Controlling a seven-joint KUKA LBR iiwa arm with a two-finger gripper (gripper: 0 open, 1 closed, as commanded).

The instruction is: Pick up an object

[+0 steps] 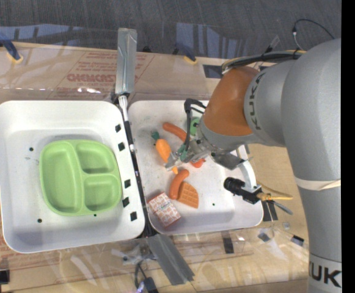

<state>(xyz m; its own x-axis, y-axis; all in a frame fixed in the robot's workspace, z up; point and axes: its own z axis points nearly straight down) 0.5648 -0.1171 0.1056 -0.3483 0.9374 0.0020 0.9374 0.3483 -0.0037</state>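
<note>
You could not tell how the pincer (186, 154) was set; just left of it lay a small, light, hard-looking toy carrot (162, 150), best pinched mid-body.

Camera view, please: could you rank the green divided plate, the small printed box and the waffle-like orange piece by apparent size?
1. Green divided plate, by far the largest.
2. Small printed box and waffle-like orange piece: they look alike in size, so I won't rank them.

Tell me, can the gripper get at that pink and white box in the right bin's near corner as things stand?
Probably yes. The small box lies apart from the waffle piece, with nothing on top of it. It sits close to the bin wall, which may crowd one finger. The gripper is farther back, over the carrot.
</note>
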